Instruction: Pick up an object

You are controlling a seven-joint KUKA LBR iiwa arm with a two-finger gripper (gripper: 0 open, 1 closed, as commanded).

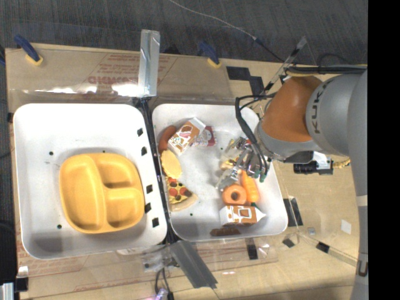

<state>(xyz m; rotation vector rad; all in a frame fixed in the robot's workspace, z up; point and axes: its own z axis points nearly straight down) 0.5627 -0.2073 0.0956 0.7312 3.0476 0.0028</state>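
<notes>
My gripper (235,166) hangs low over the right part of the right bin (206,227), its metal tip just above an orange doughnut-shaped toy (235,195) and an orange carrot-like piece (251,187). A small white and orange carton (241,215) lies just in front of them. Further left lie a printed snack carton (185,136), a pale yellow round piece (170,164) and a pizza slice (179,194). Nothing can be seen held in the gripper.
The left bin (37,130) holds a yellow divided tray (102,191). A dark brown piece (225,232) lies at the right bin's front wall, and a red item (164,137) sits by the divider. The arm's orange band (289,114) overhangs the right bin's right rim.
</notes>
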